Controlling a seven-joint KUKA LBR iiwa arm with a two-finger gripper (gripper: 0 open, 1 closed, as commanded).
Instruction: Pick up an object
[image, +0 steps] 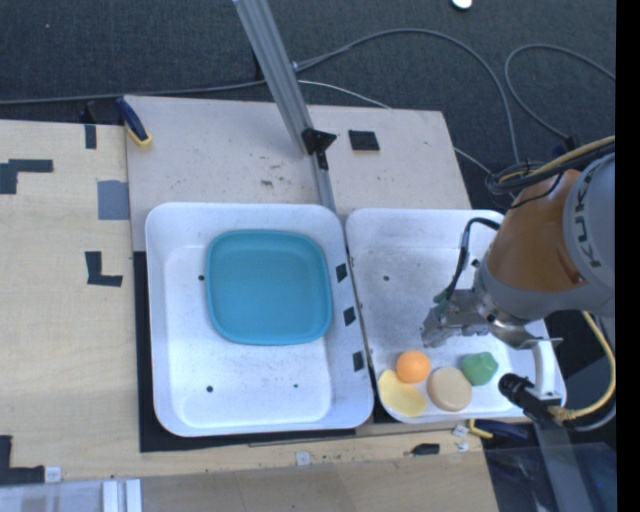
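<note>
In the right bin (400, 260) several small objects lie along the near edge: an orange ball (412, 367), a yellow flat piece (398, 395), a tan rounded object (450, 389) and a green object (480, 367). My gripper (443, 322) hangs low over the right bin, just above and behind the orange ball and left of the green object. Nothing shows between its fingers. The arm's orange band (535, 245) and grey wrist cover the bin's right side.
The left bin (175, 330) holds a blue square plate (268, 286). A metal rail (290, 100) slants down from the top to the divider between the bins. Cables lie on the dark floor at the upper right.
</note>
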